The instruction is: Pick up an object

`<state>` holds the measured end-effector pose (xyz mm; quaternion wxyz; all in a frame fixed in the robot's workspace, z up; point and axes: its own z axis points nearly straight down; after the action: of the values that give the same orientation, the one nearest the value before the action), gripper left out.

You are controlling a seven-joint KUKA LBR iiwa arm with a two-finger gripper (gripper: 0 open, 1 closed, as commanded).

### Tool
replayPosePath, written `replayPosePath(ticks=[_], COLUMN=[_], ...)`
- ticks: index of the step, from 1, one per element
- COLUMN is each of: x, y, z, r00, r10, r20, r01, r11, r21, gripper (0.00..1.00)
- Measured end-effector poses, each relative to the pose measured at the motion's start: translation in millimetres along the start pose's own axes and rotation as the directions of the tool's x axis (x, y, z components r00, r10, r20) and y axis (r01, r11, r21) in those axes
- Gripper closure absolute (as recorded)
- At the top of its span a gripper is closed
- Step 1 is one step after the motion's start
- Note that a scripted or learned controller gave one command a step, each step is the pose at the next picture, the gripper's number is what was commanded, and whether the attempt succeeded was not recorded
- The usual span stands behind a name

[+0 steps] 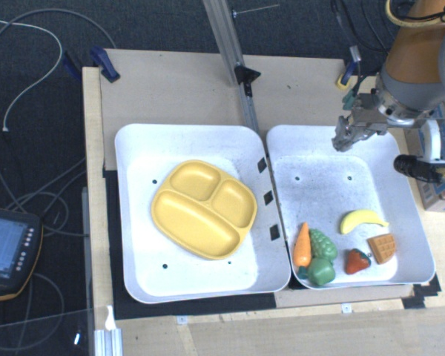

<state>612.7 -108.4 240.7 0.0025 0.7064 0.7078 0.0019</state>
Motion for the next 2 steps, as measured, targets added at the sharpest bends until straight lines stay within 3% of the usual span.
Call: replayPosePath(ticks=[2], x=[94], y=[-34], z=[-9], r00=[1.000], r10=[-0.003], r20=[-0.004], r01=[0.003], r11=[1.000], r21=[0.010], gripper=[1.00])
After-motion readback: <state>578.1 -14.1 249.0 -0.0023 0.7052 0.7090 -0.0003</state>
